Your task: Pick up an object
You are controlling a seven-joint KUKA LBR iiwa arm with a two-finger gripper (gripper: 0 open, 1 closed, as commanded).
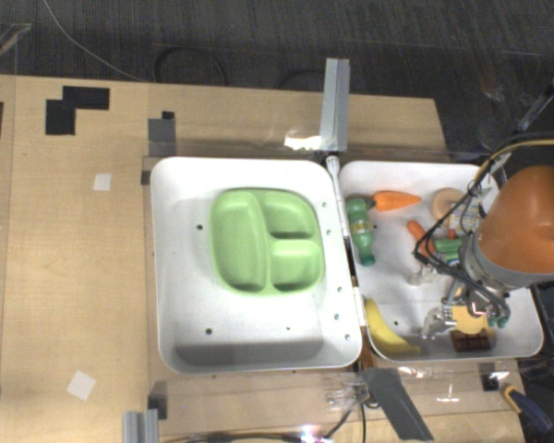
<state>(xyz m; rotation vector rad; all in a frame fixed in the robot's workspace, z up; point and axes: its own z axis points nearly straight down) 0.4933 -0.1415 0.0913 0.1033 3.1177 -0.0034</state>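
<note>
We see the gripper [462, 317] low in the right bin [397, 181], over a small yellow-orange object [468, 317]; its opening we cannot tell, nor that object's axis.

No legible text, label, brand, number or sign appears on any item. The green bottle [358, 230] at the left edge of the right bin [535, 338] carries a pale band, too small and blurred to read. The black shapes [77, 105] at the far-left corner of the bench [65, 275] are plain blocks, not characters.
</note>
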